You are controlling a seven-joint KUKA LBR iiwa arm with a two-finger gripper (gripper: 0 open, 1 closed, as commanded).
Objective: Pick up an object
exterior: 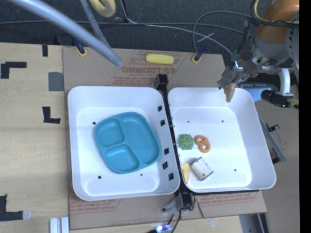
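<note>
Here the fingers (pixel 230 87), grip unclear, hover well apart from the pretzel (pixel 202 143)

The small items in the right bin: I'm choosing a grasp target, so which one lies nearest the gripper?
The orange pretzel. It lies highest in the right bin, toward the gripper; the green broccoli piece sits beside it, farther left.

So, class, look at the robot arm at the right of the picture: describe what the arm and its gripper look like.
The arm has a rounded grey metallic body with an orange band above the wrist. Thin pale cables loop past it on the left. The gripper is small, dark at the base, ending in narrow tan fingers, with a small bright bluish light just above them.
</note>
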